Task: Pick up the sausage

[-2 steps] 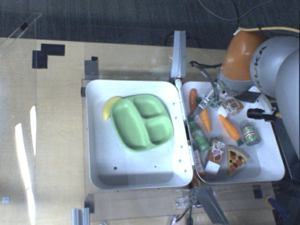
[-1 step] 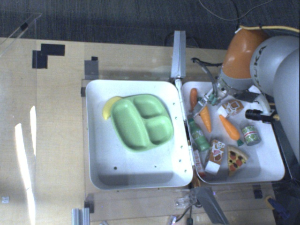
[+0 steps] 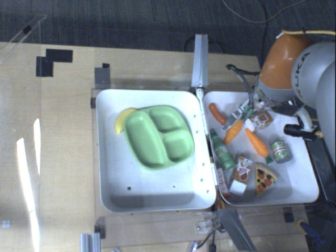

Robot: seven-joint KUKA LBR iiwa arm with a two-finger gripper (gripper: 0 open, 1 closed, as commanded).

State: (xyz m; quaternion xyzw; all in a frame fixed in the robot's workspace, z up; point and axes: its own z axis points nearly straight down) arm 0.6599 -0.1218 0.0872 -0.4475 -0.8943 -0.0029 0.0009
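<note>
Sausage [image 3: 217, 113], at ten o'clock from my fingers [image 3: 245, 109], looks light, smooth, slippery; take it mid-length. Cannot tell their state.

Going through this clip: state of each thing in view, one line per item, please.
sausage: lying loose in the right bin, not held
gripper: low over the right bin, right of the sausage
two carrots: lying flat
green bottle: on its side
green divided tray: in the left bin, compartments facing up

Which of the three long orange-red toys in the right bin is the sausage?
The reddish sausage with rounded ends, lying nearest the bin's upper left corner. The two orange carrots taper and have green tips.
</note>
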